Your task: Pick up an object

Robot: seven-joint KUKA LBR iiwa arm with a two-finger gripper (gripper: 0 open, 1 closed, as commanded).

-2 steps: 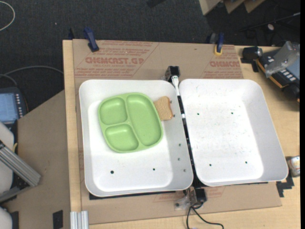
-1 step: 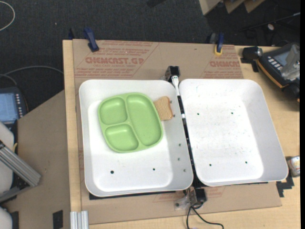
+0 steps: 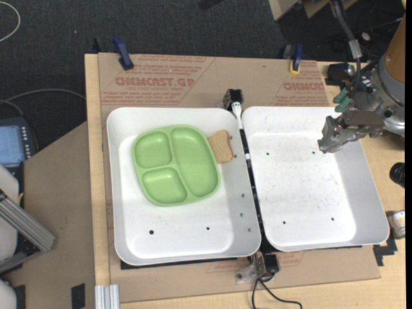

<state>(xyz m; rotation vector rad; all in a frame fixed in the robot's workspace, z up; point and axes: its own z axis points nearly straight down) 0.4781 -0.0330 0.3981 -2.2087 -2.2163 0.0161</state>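
**Hand over the right bin, fingers unreadable**

From my remote view I log the hand [image 3: 329,140] hanging over the upper right part of the right bin [image 3: 309,234], near that bin's far-right wall. It appears as a dark grey block with its tip pointing down and to the left. I cannot tell how far apart the fingers are — they merge into one dark mass at this angle — and I see nothing between them. Whether the tip touches the bin floor, I cannot tell either.

The things to pick sit in the left bin [image 3: 174,240]. A green divided plate [image 3: 175,165], three compartments, lies flat in that bin's upper middle. A tan sponge-like piece [image 3: 221,146] lies just beside the plate's upper right rim — touching or nearly so — close to the wall between the two bins. Both are well apart from the hand.

The floor of the right bin under the hand shows small dark specks. Both bins rest side by side on a brown board [image 3: 161,76] covering the counter, clamped at its far edge.
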